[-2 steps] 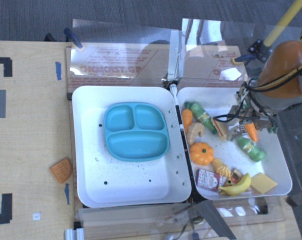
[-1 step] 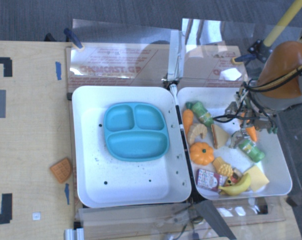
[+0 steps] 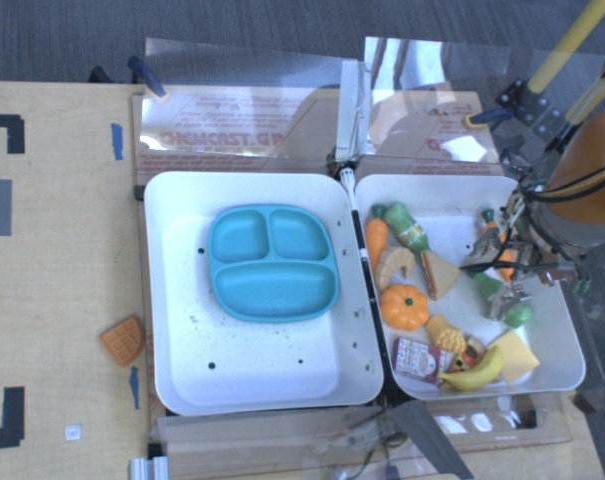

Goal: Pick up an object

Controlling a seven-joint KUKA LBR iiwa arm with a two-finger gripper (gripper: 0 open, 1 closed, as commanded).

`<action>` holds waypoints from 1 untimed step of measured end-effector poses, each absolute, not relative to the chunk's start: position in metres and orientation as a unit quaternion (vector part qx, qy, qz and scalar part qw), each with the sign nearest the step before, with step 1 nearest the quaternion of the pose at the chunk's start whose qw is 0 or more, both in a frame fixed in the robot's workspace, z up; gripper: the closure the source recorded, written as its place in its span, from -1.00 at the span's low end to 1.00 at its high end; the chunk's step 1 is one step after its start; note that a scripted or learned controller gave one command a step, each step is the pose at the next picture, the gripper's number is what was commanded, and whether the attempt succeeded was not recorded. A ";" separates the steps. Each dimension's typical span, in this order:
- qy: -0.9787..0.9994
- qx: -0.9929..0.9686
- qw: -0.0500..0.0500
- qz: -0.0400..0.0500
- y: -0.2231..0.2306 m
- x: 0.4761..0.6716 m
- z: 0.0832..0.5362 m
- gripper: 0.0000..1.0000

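Fingertips first, and here the view is unkind: the gripper hangs low over the right-hand part of the right bin, but its dark linkage and cables blur together, so whether the tips are spread or pressed together cannot be told, and nothing can be seen caught between them.

Taking the gripper as the landmark, several small pieces crowd it. A green piece lies just below it, a small orange piece sits right against it, and a darker green bit is just to its left. A judgement: the green piece below is the likeliest target, since it is closest to the tips.

Further left of the gripper lie a tan wedge, a green bottle, a carrot and an orange pumpkin. Below and left of it are a banana, a yellow cheese wedge and a red-and-white packet. Well to the left, the left bin bears a blue divided plate.

To do this step well, the tips should probably straddle one piece alone, centred over it, and descend straight down before closing. The crowding is the risk: a tip landing on a neighbour may push the target aside or pinch two things at once. Lifting slowly would show early whether anything came up.
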State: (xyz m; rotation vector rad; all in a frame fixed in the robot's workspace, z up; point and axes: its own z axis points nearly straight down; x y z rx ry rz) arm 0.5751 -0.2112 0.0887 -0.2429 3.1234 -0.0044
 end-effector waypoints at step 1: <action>0.997 -0.079 0.010 0.002 -0.204 0.580 0.101 1.00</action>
